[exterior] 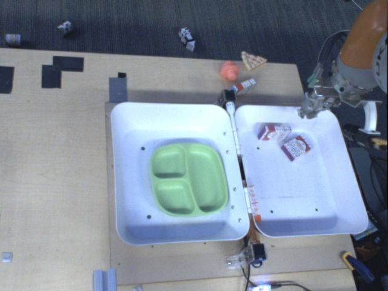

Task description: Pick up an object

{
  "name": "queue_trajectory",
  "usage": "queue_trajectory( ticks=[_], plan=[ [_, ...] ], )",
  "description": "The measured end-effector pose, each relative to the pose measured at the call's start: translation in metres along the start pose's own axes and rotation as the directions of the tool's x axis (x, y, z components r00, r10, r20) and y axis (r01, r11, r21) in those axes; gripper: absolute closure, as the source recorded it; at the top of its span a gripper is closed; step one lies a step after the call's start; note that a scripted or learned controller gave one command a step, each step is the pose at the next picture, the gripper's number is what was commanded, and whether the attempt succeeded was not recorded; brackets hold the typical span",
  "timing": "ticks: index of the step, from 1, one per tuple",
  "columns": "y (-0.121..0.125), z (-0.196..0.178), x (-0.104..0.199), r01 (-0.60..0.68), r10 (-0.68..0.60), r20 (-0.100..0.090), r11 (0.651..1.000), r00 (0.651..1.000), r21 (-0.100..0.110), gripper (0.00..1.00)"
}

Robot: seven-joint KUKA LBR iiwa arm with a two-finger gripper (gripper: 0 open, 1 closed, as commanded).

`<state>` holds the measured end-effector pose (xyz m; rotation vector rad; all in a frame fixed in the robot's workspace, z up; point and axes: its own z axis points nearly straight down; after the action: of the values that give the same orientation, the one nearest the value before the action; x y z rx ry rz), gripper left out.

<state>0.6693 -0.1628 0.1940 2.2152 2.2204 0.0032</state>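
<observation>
claw (310,109) nr 2 packets (285,139), right bin (339,180)

Robotics lab bench, looking down from above.
Showing a plywood bench (54,162) bearing two white bins (127,162), exposed wiring (251,265) trailing at the front edge, black tape marks (60,68), a grey-and-orange arm (364,35) reaching in over dark carpet (121,11).

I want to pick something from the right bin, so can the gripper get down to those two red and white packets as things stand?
Probably yes. The gripper hangs over the right bin's far corner, and the packets lie uncovered close beside it.
</observation>
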Motion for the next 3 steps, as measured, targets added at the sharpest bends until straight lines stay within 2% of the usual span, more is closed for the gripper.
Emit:
queue_trajectory(
  ticks=[1,2,3],
  plan=[
    [-0.024,-0.034,0.093,0.004,-0.004,-0.004,1.0,1.0,0.0,1.0],
    [0.0,-0.003,0.032,0.0,0.0,-0.001,1.0,1.0,0.001,1.0],
    [-0.001,-0.057,0.099,0.005,-0.005,-0.004,1.0,1.0,-0.002,1.0]
  ],
)
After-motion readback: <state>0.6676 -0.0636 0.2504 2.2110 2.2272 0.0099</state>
